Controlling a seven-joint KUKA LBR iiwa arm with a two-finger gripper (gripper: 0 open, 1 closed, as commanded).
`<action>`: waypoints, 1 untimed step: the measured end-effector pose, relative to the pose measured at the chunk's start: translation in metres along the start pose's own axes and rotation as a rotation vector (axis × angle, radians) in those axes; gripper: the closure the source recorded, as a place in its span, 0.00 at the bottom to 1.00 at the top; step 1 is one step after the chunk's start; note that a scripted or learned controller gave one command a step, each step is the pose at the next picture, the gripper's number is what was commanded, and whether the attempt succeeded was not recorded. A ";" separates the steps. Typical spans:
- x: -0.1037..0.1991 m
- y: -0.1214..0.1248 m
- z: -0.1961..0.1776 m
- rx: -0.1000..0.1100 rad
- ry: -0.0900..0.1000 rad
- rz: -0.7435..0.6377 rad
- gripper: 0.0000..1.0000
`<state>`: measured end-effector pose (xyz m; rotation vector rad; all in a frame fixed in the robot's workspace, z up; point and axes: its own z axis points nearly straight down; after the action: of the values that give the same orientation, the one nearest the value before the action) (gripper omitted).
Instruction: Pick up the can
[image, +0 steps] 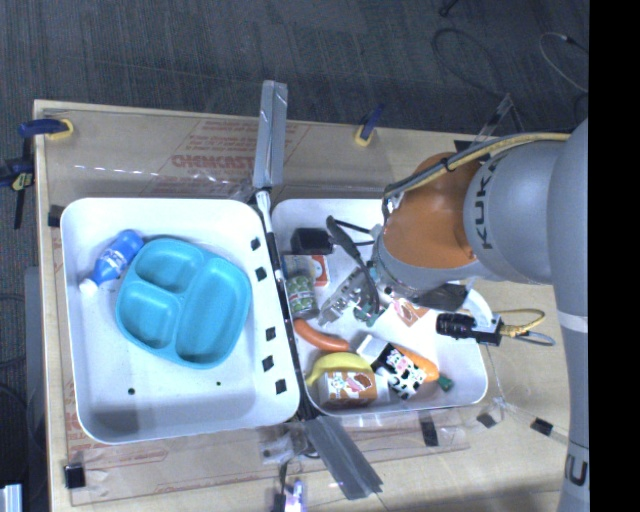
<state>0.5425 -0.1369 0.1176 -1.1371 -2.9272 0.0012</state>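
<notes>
The arm (440, 225) comes in from the right and its broad grey and orange wrist covers much of the upper half of the right bin (470, 352), so whatever lies under it is hidden. The gripper (352, 298) shows as a cluster of metal parts low over the middle of that bin, pointing down and to the left. At this slant its tip blurs into the clutter, and I cannot tell whether it is open or closed; nothing can be made out as held in it.

The can (299, 291), dark with a greenish label, lies on its side against the left wall of the right bin, just beside the gripper and to its left. They look apart, though the gap is hard to judge. Above the can sits a small black object (312, 241), and a white and red thing between the two is partly cut off by the can.

Below the gripper a long orange piece (320, 336) lies slantwise, with a yellow banana-like shape (334, 362) and an orange-labelled pack (350, 388) beneath it. A cow-patterned item (403, 372) rests near the bin's lower rim.

In the left bin (150, 395) a blue divided tray (185, 300) lies with a blue bottle (112, 255) at its upper left corner
</notes>
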 end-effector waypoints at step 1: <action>-0.067 0.001 -0.135 -0.001 -0.003 -0.203 1.00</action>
<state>0.5929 -0.1813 0.2522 -0.8357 -3.0307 0.0016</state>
